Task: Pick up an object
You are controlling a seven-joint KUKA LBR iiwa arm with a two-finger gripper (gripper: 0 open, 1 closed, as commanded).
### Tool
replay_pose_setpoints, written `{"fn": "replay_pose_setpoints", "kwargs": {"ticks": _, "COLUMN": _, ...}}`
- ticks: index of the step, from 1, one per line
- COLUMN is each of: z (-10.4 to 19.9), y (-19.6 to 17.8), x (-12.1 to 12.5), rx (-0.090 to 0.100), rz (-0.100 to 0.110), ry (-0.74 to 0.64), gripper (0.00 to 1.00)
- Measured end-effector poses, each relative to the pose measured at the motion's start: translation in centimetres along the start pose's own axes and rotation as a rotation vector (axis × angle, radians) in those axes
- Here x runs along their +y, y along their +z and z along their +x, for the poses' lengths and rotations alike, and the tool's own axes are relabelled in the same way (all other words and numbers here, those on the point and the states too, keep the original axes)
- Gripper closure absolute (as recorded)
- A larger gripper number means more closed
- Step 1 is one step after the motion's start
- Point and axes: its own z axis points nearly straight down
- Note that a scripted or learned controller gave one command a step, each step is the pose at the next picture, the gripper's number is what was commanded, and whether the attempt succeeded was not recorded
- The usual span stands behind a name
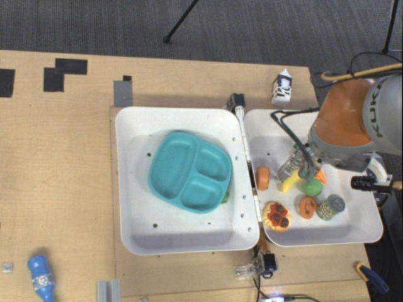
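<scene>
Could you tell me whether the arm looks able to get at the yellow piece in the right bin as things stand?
Probably yes. The gripper hangs right over the yellow piece in the right bin. The green ball crowds one side.

A dark grey carpet floor (189,11) fills the strip toward twelve o'clock, finely ribbed, and a thin black rod (187,11) crosses it at a slant, like the leg of a stand. Below it spreads a pale wooden bench top (56,181) of light plywood. Black tape patches (63,73) sit toward ten o'clock (several squared pieces, one L-shaped). A small grey bracket (123,93) stands just beyond them toward eleven. At seven o'clock a blue bottle-like item (40,277) lies on the wood. A small black-and-white carton (283,87) stands toward one o'clock. The light is even and soft, casting faint shadows.
</scene>
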Motion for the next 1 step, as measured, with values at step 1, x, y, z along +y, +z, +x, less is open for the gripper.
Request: {"fn": "replay_pose_setpoints", "kwargs": {"ticks": 1, "z": 0.91, "y": -12.26, "x": 5.11, "rx": 0.008, "rz": 0.004, "ry": -0.022, "gripper": 1.0}}
